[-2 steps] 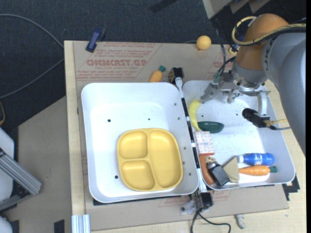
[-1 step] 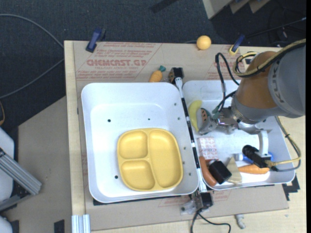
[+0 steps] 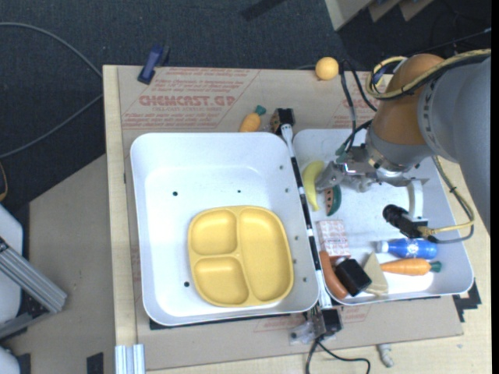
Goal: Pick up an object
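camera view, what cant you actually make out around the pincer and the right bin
- Pincer: in the camera view the arm's wrist covers it from above, so its opening cannot be read.
- Slice-shaped item under it: too small to name; contact cannot be told.
- Banana: its right side is hidden by the pincer.
- Patterned packet: print too small to read.
- Right bin: its upper right is covered by the arm.

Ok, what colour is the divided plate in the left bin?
The divided plate is plain yellow, with three compartments, seen clearly in the camera view against the white left bin.
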Robot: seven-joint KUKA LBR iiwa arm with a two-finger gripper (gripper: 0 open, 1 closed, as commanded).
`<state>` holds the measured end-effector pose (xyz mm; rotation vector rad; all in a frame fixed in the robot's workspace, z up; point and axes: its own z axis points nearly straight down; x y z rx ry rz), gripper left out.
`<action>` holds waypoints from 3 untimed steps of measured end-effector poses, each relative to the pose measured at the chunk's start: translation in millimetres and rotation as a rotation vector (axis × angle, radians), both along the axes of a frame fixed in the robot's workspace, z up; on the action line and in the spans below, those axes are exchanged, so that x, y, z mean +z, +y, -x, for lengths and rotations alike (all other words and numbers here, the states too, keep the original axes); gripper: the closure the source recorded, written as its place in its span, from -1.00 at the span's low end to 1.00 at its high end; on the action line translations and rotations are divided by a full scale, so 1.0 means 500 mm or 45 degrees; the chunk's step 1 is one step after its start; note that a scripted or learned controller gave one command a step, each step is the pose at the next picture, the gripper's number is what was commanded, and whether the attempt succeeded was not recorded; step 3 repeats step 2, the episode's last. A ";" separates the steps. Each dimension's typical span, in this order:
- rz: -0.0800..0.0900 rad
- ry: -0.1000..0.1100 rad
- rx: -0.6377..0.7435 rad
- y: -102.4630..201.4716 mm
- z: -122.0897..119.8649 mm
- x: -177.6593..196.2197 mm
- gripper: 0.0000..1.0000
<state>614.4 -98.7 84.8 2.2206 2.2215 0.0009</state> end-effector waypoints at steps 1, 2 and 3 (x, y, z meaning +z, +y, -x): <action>0.000 0.000 -0.001 -0.001 0.000 0.000 -1.00; 0.001 -0.001 0.001 -0.044 -0.105 0.001 -1.00; 0.001 -0.001 0.001 -0.044 -0.105 0.001 -1.00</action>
